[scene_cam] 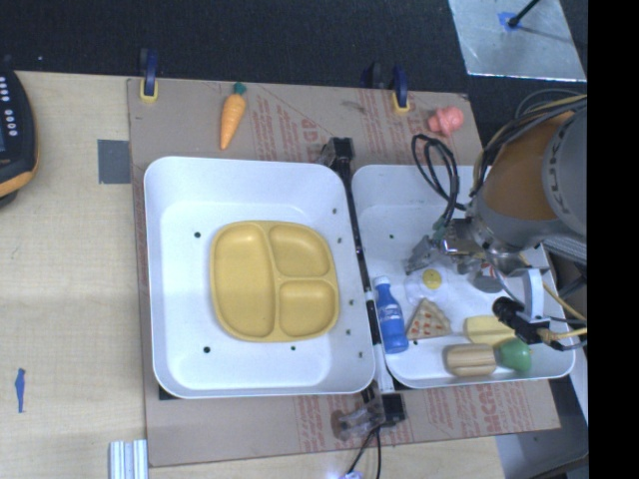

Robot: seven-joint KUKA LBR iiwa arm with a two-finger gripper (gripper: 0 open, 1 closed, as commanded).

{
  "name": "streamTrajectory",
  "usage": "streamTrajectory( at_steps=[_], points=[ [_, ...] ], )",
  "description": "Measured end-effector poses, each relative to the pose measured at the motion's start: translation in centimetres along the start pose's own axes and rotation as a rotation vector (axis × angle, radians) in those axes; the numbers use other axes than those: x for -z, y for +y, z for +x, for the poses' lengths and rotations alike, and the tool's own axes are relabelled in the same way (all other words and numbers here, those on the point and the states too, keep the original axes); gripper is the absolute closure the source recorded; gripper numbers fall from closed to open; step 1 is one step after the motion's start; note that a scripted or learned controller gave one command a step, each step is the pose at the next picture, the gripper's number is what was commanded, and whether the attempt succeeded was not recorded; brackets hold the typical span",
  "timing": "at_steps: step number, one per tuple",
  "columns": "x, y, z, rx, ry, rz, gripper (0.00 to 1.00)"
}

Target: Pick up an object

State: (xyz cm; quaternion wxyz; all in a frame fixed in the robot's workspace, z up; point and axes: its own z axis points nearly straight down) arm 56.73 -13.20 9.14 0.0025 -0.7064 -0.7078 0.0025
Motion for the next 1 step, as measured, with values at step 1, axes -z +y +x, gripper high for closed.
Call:
streamTrajectory(
  at_steps=[1],
  points=[
    [0.18,6.12,-1.19,0.004,-0.002,-0.010,0.00]
  ],
)
